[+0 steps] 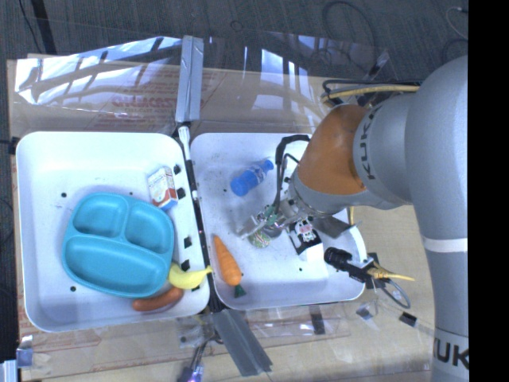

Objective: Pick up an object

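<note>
Bright, sharp; glare on plastic sheeting (pixel 119 70)

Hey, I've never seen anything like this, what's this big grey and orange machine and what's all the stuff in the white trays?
That is a robot arm, grey with an orange band, reaching in from the right. One camera fixed above the bench looks down at a slant. The arm's gripper hangs low over the right bin, close to a small clear object; whether it holds anything is hard to tell. Also in the right bin lie a blue bottle and a toy carrot. The left bin holds a blue divided tray, a small red and white carton, a toy banana and a brown sausage-like toy. The robot's job is simply picking something up.
</note>
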`<move>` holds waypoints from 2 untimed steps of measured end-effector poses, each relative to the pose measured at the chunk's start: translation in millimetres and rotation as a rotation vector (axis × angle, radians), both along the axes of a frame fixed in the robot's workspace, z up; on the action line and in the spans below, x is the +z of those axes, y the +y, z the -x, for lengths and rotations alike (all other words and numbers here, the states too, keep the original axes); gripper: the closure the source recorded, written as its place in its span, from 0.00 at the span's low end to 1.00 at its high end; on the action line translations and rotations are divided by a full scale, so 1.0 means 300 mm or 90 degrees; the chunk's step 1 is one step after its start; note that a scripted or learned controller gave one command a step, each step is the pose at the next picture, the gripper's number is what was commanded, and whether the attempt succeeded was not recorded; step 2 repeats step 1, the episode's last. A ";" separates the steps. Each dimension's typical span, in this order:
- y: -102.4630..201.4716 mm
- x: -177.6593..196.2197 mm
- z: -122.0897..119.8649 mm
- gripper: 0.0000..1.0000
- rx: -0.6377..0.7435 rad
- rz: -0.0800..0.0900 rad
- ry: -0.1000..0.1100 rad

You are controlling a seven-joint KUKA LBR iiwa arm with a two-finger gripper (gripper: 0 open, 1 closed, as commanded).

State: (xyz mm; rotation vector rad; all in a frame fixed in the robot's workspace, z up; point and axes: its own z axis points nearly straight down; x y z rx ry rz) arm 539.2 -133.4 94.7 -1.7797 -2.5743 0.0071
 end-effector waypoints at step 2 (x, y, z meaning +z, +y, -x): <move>0.126 0.379 -0.129 1.00 -0.074 0.003 -0.004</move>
